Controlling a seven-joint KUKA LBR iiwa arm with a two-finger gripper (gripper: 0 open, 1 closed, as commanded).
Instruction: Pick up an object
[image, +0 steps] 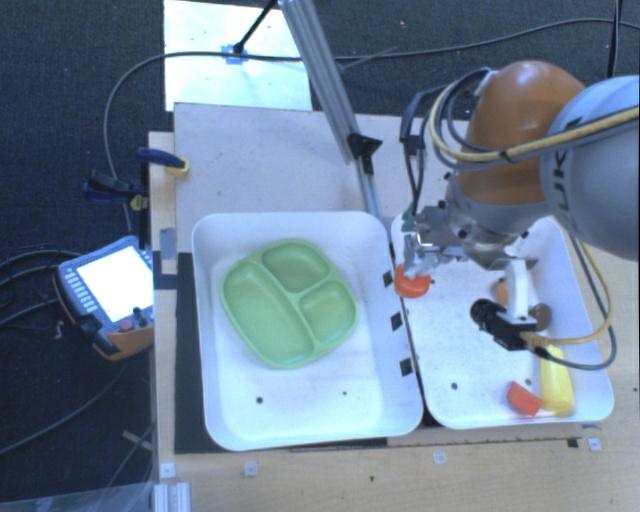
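**Pickup not yet settled at the right bin's left edge**

The grey arm's hand (413, 262) is hanging low over the left edge of the right bin (470, 405), close to the wall it shares with the left bin (300, 420). A small orange-red piece (412, 284) is sitting just under the hand, touching it or very nearly so. It is looking rounded, glossy and no wider than the hand itself. Whether the hand is open or closed on it, I cannot tell, and the piece may be resting on the bin floor or hanging just clear of it. My judgement is that the reach is done, while a sure grip and a clean lift are waiting to be shown. Other candidates are lying well apart near the right bin's lower right corner: a yellow item (556, 385) beside another orange-red chunk (522, 398). A green divided plate (290, 303) is lying in the left bin.
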